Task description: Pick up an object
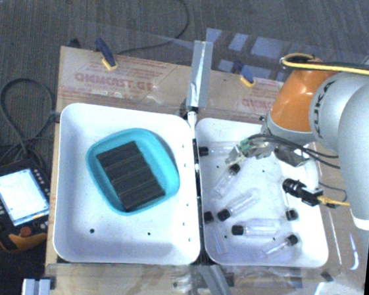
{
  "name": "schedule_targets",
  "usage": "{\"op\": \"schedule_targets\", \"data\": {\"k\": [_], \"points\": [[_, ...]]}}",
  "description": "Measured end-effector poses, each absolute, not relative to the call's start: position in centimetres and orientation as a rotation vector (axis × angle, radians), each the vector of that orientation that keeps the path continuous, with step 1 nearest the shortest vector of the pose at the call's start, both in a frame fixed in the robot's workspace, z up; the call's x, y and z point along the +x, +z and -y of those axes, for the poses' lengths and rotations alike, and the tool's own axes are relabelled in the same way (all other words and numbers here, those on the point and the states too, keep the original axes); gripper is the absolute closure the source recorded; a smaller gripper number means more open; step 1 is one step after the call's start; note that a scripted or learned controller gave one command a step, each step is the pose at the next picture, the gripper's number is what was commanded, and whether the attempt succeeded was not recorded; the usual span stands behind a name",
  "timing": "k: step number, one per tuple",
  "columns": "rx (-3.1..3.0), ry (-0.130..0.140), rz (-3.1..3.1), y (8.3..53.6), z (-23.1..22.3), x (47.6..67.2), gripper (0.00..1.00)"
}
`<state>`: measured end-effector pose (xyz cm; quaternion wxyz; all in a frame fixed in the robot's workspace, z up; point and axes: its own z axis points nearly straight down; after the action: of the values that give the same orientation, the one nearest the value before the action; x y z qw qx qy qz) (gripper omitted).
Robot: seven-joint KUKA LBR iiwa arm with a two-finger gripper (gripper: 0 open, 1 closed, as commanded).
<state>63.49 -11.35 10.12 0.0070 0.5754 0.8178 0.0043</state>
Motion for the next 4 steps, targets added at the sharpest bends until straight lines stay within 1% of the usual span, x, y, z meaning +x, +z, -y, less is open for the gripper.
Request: {"op": "schedule_targets", "data": {"k": [1,2,3,4], "points": [[2.014,-0.002,-2.409,20.3,5.3,66.9,1.0],[2.446,-0.006,-1.967,27.5,9.5,65.9,1.0],[2.446,-0.006,-1.968,27.4,9.5,65.9,0.0],[2.446,0.012,-1.962,12.3,11.0,57.9,0.0]]}}
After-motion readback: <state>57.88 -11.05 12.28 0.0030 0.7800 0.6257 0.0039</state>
